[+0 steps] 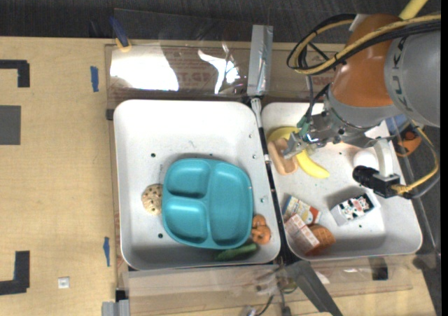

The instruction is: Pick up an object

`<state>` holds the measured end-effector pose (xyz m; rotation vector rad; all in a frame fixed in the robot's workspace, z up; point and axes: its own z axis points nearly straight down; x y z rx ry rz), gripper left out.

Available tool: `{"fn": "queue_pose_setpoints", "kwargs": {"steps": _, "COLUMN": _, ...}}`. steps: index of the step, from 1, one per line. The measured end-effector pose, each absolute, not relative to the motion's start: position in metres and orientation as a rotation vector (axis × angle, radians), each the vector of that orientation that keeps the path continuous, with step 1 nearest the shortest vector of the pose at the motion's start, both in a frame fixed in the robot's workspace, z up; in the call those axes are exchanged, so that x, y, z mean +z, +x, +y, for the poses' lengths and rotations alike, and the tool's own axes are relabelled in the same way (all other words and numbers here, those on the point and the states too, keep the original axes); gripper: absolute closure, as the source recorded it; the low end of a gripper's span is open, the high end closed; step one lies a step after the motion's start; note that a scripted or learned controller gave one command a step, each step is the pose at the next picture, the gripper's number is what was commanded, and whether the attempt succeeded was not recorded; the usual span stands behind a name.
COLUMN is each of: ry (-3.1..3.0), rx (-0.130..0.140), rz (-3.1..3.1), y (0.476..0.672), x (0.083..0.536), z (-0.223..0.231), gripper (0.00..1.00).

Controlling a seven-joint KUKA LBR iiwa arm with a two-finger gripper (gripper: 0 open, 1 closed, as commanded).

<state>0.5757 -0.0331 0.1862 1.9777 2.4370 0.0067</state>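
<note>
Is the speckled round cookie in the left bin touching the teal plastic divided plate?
Touching. The camera view shows the speckled round cookie pressed against the left rim of the teal plastic divided plate, with no white bin floor visible between them.

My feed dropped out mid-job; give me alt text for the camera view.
The grey arm's gripper hangs in the right bin over a banana. A milk carton lies nearer the front. The left bin holds a teal divided plate.

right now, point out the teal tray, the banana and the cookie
teal divided tray (208, 201): camera view, on the ridge between its compartments
banana (312, 166): camera view, on the middle of its yellow body
cookie (151, 197): camera view, on its speckled top
</note>
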Motion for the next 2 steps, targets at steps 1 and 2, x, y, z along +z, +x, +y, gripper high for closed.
{"fn": "queue_pose_setpoints", "kwargs": {"steps": 1, "ry": 1.623, "rx": 0.003, "rz": 2.687, "y": 0.629, "x": 0.185, "z": 0.037, "gripper": 1.00}}
{"fn": "queue_pose_setpoints", "kwargs": {"steps": 2, "ry": 1.356, "rx": 0.006, "rz": 2.827, "y": 0.650, "x": 0.240, "z": 0.076, "gripper": 1.00}}
